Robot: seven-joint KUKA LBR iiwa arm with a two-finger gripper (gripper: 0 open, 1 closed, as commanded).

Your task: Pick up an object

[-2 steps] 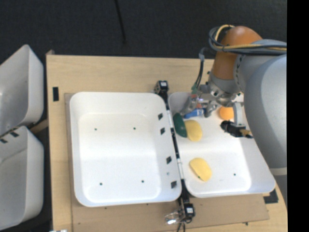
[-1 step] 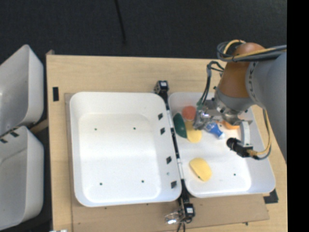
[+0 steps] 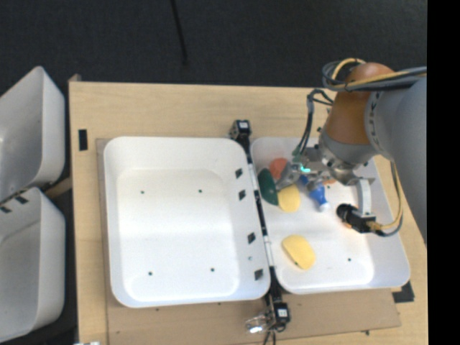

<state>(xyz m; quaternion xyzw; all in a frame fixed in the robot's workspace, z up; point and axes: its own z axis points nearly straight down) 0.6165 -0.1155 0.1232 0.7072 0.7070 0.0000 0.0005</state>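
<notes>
Nearest the lens, a yellow oval object (image 3: 298, 252) is seen lying alone in the right bin (image 3: 359, 272), well apart from the gripper (image 3: 307, 171) and on its camera side, with its long axis running slantwise toward the bin's near corner. The gripper is lowered into a cluster at the far end of that bin, beside the divider; whether its jaws are apart or together cannot be told, and nothing is shown between them. Just beside the gripper, on its near-left side, a second yellow piece (image 3: 289, 200) is found touching a green object (image 3: 267, 185), with an orange-red one (image 3: 279, 168) behind and a blue item (image 3: 319, 196) to the gripper's near-right. This second yellow piece is judged the likeliest target, lying closest. Counted: two yellow objects, one green, one orange-red, one blue; two bins, the left bin (image 3: 172, 221) among them.
</notes>
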